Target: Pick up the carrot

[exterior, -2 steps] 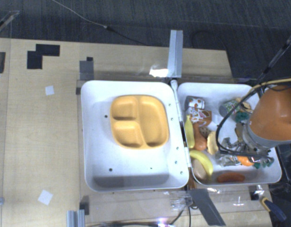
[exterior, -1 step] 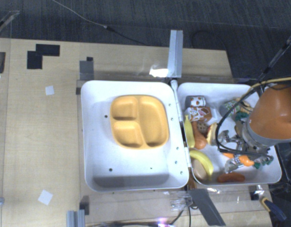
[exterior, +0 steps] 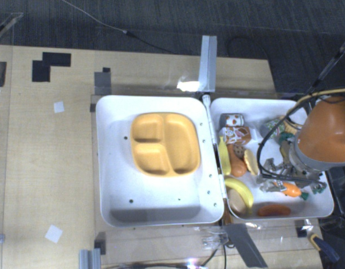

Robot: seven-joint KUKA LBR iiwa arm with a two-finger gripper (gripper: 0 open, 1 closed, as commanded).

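Near edge of right shallow white bin (exterior: 328, 209): dark red sausage-shaped item (exterior: 273, 210) lying flat, yellow banana (exterior: 240, 190) curved along the bin's left wall. Small orange carrot with green top (exterior: 293, 190) lies just above the sausage, near the right wall, crowded by the jaws (exterior: 280, 179) beside it; cannot tell if jaws are open or closed. Grey arm with orange band (exterior: 328, 132) covers the bin's right side. Farther: red-white printed packet (exterior: 234, 129), writing unreadable. Left white bin (exterior: 113, 150) holds a yellow sectioned plastic tray (exterior: 164, 143), open room around it.
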